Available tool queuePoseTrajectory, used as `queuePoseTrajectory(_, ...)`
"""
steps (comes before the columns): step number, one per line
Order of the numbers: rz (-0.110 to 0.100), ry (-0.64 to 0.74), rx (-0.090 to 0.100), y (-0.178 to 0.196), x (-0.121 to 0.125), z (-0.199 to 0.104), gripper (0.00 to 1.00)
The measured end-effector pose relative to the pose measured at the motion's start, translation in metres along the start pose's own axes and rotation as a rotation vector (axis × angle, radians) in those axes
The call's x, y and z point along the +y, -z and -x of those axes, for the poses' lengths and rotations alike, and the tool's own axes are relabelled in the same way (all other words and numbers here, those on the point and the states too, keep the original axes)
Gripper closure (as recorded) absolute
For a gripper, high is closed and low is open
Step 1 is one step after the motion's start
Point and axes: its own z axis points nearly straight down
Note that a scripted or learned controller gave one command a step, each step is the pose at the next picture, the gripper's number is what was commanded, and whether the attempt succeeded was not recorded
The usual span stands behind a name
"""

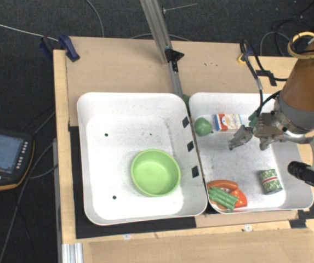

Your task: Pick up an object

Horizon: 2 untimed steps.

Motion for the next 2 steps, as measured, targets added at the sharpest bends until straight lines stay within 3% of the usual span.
queuePoseTrajectory(2,-0.005,-0.001,0.000,-0.103,-0.017,0.011,0.00)
